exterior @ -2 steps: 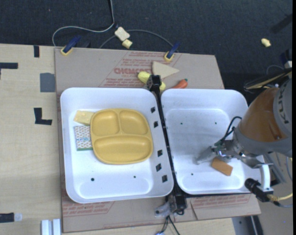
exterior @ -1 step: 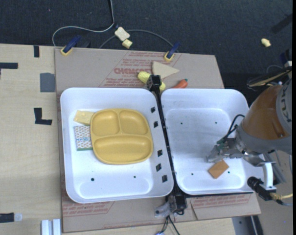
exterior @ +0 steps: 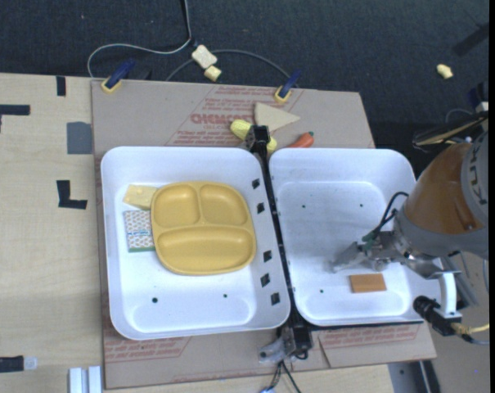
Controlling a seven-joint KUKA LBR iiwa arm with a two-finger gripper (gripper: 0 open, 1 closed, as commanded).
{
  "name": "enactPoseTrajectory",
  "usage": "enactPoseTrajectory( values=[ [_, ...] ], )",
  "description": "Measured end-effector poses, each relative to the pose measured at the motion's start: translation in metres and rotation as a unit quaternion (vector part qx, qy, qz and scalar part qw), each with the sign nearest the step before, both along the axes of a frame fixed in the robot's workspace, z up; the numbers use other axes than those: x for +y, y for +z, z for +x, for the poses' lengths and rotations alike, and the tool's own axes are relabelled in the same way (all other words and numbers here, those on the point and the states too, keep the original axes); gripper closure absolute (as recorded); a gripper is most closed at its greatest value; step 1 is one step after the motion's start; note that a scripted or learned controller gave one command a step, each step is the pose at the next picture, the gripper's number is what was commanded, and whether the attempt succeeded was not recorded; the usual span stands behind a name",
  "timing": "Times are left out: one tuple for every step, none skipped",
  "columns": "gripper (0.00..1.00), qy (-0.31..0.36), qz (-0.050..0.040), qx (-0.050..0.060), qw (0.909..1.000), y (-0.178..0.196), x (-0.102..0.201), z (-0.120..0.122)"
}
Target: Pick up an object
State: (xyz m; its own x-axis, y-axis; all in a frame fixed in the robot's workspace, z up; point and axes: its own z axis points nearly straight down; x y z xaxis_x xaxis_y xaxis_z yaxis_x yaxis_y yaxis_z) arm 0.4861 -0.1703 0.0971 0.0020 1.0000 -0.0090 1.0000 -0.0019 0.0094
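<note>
The gripper hangs low inside the right bin, near its front right corner; whether its claw is open or closed cannot be told. A brown block lies just in front of it.

left bin: showing plain white, with small dark dots on its floor
right bin: showing the same white, also dotted with small dark marks
divided plate: showing mustard yellow, in the middle of the left bin
small card: showing a fine pale grid pattern with a reddish edge, just left of the plate
pale wedge: showing cream yellow, above the card
flat block: showing orange-brown, in the right bin
arm band: showing orange above grey
cardboard sheet: showing brown with red print, under both bins
</note>
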Motion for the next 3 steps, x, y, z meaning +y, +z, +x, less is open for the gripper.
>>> enactPoseTrajectory(
  values=[
    [0.0, 0.003, -0.001, -0.006, 1.0, 0.136, -0.052, 0.132],
    [0.0, 0.0, 0.0054, 0.009, 0.9999, 0.075, -0.049, 0.072],
    [0.0, 0.003, 0.0072, 0.01, 0.9999, -0.005, 0.016, 0.035]
  ],
)
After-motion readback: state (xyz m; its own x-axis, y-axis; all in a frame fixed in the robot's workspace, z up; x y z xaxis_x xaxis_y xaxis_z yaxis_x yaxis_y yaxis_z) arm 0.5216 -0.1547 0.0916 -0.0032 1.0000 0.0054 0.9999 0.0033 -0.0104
